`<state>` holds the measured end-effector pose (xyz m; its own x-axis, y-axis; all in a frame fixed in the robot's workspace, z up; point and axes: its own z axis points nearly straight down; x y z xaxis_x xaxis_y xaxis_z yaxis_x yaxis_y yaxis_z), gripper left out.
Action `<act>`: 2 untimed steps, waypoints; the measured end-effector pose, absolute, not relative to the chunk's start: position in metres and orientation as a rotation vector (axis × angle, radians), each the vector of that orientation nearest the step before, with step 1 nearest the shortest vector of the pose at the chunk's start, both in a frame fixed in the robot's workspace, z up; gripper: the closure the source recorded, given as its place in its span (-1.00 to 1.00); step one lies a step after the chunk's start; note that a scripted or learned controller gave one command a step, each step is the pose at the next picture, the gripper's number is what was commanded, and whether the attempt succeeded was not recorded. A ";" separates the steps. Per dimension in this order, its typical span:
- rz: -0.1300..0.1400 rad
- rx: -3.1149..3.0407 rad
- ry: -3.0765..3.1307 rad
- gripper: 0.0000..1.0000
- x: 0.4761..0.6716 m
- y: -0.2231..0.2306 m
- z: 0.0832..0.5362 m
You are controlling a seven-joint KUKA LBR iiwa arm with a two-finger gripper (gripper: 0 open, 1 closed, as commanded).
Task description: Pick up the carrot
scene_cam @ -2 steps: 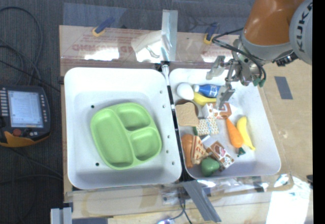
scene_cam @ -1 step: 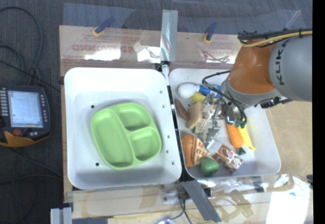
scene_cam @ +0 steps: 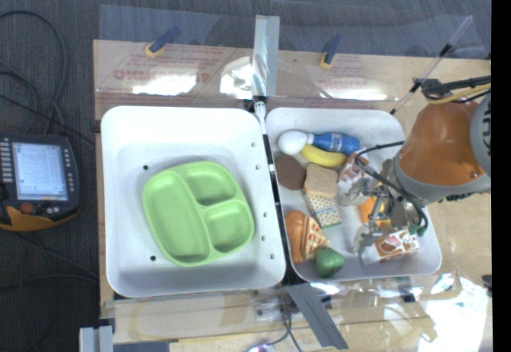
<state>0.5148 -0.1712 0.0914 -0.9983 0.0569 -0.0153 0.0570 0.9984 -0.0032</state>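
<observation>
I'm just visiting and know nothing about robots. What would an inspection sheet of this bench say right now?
Surface: two white bins, left bin and right bin, side by side on a bench.
Job's things: carrot, an orange piece by the gripper in the right bin; too hidden to be sure.
Clutter: green divided tray in left bin; in the right bin a blue bottle, banana, waffle piece, green vegetable.
Grippers: gripper low in right bin among the items; grasp cannot be told.
Cables: black cables on the floor at left.
Surroundings: handheld control pendant on grey carpet.
</observation>
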 end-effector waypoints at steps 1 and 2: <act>-0.011 0.086 3.117 1.00 0.518 -0.171 0.103; -0.012 -0.024 3.131 1.00 0.560 -0.145 0.093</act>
<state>0.5598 -0.1450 0.0925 -0.9998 -0.0151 -0.0100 -0.0150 0.9999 -0.0075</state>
